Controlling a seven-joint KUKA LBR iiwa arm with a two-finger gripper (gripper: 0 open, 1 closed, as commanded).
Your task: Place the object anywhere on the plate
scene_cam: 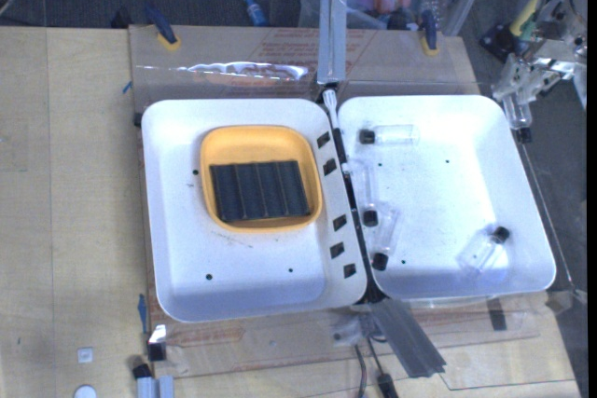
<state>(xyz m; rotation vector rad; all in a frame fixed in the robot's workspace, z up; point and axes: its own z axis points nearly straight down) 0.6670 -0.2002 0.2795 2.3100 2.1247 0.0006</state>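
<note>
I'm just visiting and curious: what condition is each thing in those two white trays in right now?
Yellow plate: flat in the left tray, carrying a dark ribbed block.
Dark ribbed block: lying flat on the plate.
Clear bottle at top: on its side in the right tray, black cap on.
Clear bottle at lower right: on its side, capped.
Clear bottles by the divider: lying down, capped.
Gripper: above the right tray's far corner.
</note>
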